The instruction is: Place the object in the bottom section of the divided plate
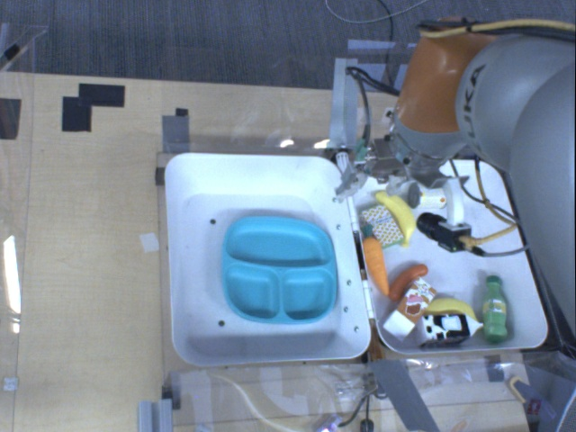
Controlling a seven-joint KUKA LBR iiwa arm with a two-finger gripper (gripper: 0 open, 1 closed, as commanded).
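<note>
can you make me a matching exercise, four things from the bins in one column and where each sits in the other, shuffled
Things:
1. divided plate
2. green bottle
3. carrot
4. banana

Places:
A. right bin, near its left wall
B. left bin, in the middle
C. right bin, upper part, just below the arm
D. right bin, lower right corner

Pairs: 1-B, 2-D, 3-A, 4-C

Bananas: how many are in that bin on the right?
2. One banana lies near the top of the right bin, by the arm; the other banana lies near the bottom, beside the green bottle. More could be hidden under the arm.
</note>
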